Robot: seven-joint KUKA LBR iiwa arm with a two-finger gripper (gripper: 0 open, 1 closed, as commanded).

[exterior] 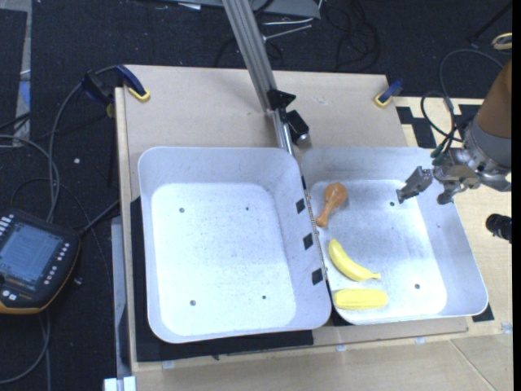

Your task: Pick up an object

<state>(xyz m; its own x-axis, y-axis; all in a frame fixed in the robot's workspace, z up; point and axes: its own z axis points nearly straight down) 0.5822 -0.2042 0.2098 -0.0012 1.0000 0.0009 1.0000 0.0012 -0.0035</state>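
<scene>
Nearest the camera, at 5 o'clock in the right bin (456, 243), a short yellow block-like item (361, 300) lies flat on the bin floor close to the near rim. Just beyond it, toward 12 o'clock, a yellow banana (352, 263) lies on its side, curved, close to but apart from the yellow item. Farther on, at 11 o'clock within the same bin, an orange-brown drumstick-shaped toy (330, 202) rests beside the wall that meets the left bin (220, 243), its thick end toward 1 o'clock and its thin end toward 7 o'clock. All three items sit in the left half of the right bin, well apart from the arm.

At 3 o'clock of the scene the hand (430, 187) hangs over the far right part of the right bin, near its far rim. Its two dark fingers (413, 185) are spread apart with nothing between them. The grey wrist and orange band (496, 112) rise toward 2 o'clock.

The left bin lies at 9 o'clock of the right one, their rims overlapping at the centre. Both rest on the pale worktop (212, 112). Beyond, at 12 o'clock, a slanted metal post (252, 47) rises from the worktop. At 9 o'clock, off the worktop, a control pendant (32, 259) lies on the dark floor.
</scene>
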